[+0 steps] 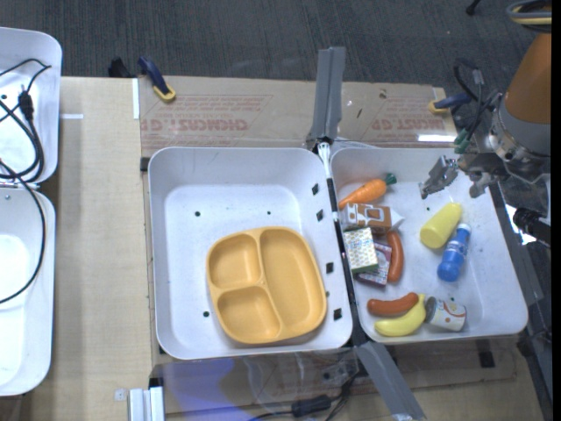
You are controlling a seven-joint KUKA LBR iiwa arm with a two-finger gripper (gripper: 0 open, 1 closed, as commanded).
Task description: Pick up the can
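Note:
The can [448, 315] is small and white with red marks. It lies on its side near the front right corner of the right bin [504, 323], touching the tip of a yellow banana [399, 322]. My gripper [456, 178] hangs over the back right part of that bin, well behind the can and above a yellow bottle [440, 224]. Its fingers stand open with nothing between them.
The right bin also holds a carrot [364, 191], small cartons [362, 246], two sausages [393, 303], and a blue bottle [452, 254]. A yellow divided plate [263, 283] lies in the left bin [175, 235]. A grey divider post [328, 95] stands behind the bins.

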